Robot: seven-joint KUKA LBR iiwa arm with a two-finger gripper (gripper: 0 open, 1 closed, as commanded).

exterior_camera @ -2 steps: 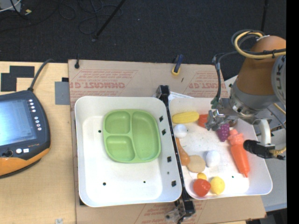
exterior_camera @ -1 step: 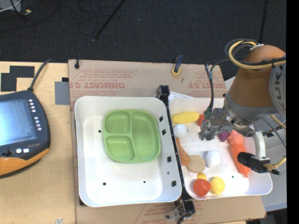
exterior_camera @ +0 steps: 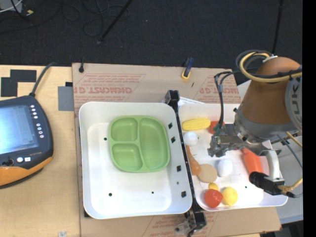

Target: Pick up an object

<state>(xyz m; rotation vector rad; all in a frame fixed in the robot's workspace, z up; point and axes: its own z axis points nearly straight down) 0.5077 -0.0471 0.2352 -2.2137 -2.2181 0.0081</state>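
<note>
At far left a pendant lies on the bench. The left bin holds a green tray at centre frame, likely set there as a drop spot. The right bin holds the pickable toys: corn up top, a white egg mid-bin, a tomato and lemon at lower right. The gripper hangs low just above the egg, seemingly the target: small, smooth, rounded. Whether it is open I cannot tell.
</note>
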